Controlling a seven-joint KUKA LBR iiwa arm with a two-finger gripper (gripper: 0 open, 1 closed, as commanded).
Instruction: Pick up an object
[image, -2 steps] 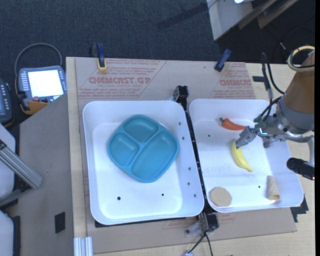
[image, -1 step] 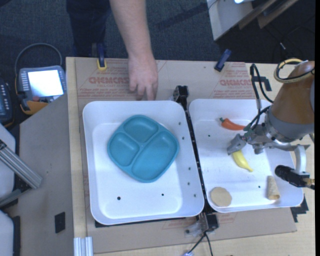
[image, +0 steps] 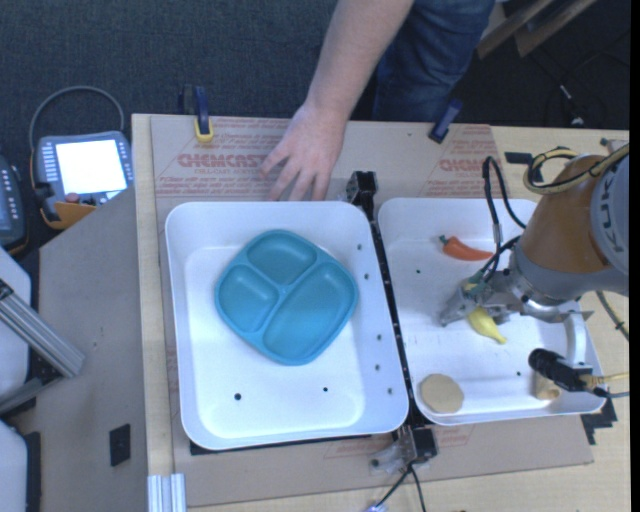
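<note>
Where the gripper (image: 466, 306) hangs low over the middle of the arm-side bin (image: 430, 350), a small yellow toy banana (image: 488, 326) lies just beneath and beside it, on the side nearer the arm (image: 570, 240). The banana's long axis runs at a slant, one end tucked in against the gripper and the other pointing away toward the bin's near wall and the arm's side. Whether the banana is touched or held cannot be told, nor whether the gripper stands apart or together, since its tip is a blur of grey metal.

Beyond the gripper, toward the bin's far wall, lies an orange toy pepper (image: 463, 247), stretched roughly across the bin. On the gripper's near side, close to the front wall, sits a round tan biscuit (image: 441, 393). Well away from the gripper, opposite the arm, the other bin (image: 290, 400) holds a blue divided plate (image: 287, 296). Past that bin's far wall, a person's hand (image: 303, 155) rests on the cardboard sheet (image: 240, 155).
</note>
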